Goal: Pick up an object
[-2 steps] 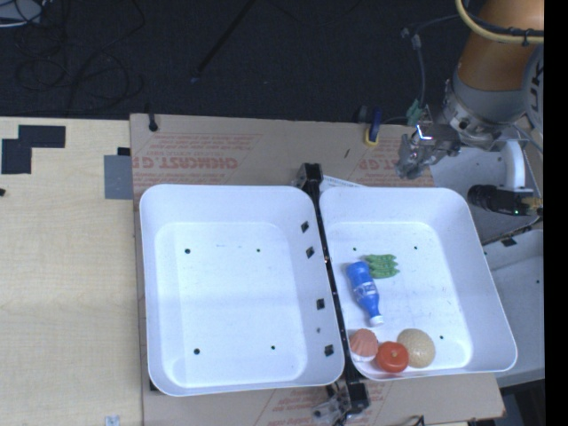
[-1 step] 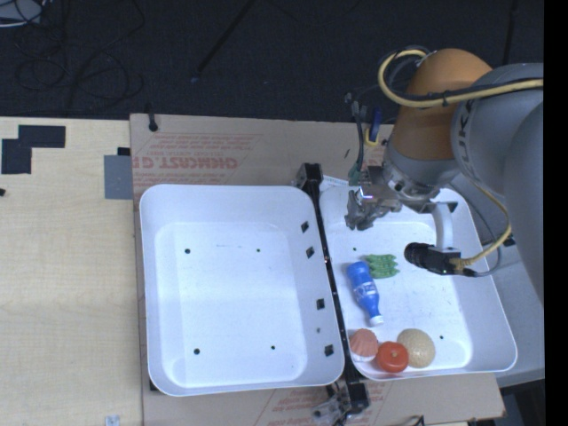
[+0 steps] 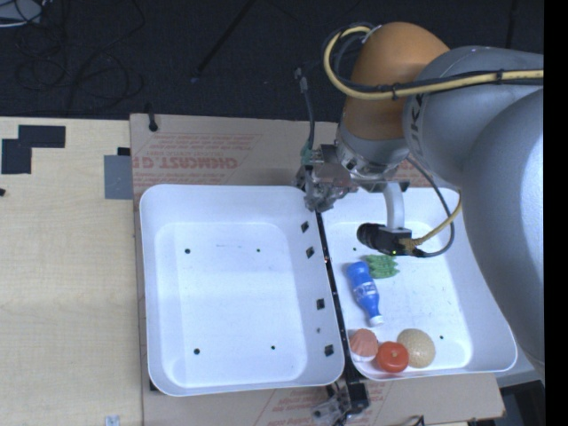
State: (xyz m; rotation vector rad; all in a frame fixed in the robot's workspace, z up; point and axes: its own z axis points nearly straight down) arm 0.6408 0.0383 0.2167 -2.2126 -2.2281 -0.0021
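The big grey robot arm [image 3: 497, 149] reaches in from the right and hides the far right corner of the right shallow white plastic bin [image 3: 435, 304]. Its gripper [image 3: 321, 189] hangs at the far left corner of that bin, over the rim where the two bins meet. It looks small and dark there, so I cannot tell if it is spread apart or pressed together.

The things to pick up all lie in the right bin. A small blue plastic bottle with a white cap [image 3: 363, 291] lies on its side near the left wall, with its cap pointing to the near edge. A little green leafy thing [image 3: 383, 265] lies just beside the bottle's far end; part of it is hidden and its shape is hard to make out.

Three round things sit bunched along the near edge, close to the near left corner: a pale pink and white ball [image 3: 363, 343], a red ball [image 3: 392, 357] and a tan ball [image 3: 416, 347]; the red one sits between the other two and seems to touch both.

The left shallow white plastic bin [image 3: 231, 300] sits right beside the right one. Both rest on a brown cardboard sheet [image 3: 222, 149] on the pale wooden bench [image 3: 62, 264]; the sheet's near edge is cut off.
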